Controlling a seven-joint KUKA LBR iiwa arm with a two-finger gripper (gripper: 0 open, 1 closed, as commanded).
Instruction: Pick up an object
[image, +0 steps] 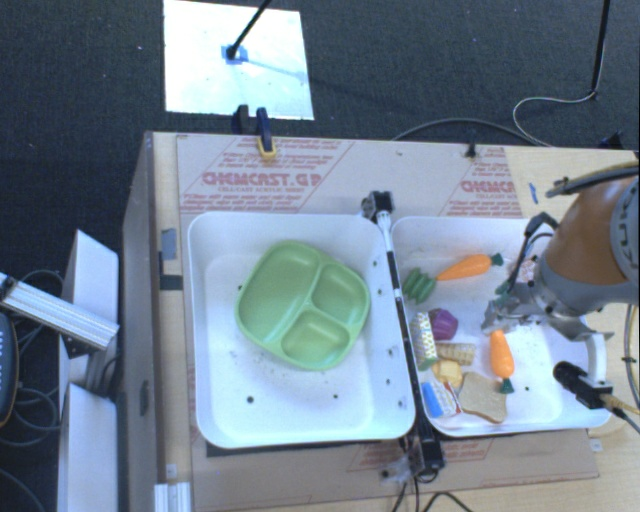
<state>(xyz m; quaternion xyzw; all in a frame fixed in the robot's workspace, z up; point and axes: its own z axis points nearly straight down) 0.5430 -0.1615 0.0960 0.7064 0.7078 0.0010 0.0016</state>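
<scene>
The right bin (560, 418) holds several toy foods. A long carrot (465, 267) lies at the back beside a green leafy piece (420, 287). A purple piece (442, 323) sits mid-left, with a short carrot (501, 353) to its right. A bread slice (483, 398), a yellow piece (448, 372) and a blue piece (432, 399) lie near the front. My gripper (503, 312) reaches in from the right and hangs low over the bin, just behind the short carrot. Nothing visible is held in it.
The left bin (225, 400) carries a green divided plate (303, 303). A raised divider (396, 310) separates the two bins. The arm's orange band (592, 238) and grey wrist cover the right bin's right side. A black part (578, 381) sticks out over its front right corner.
</scene>
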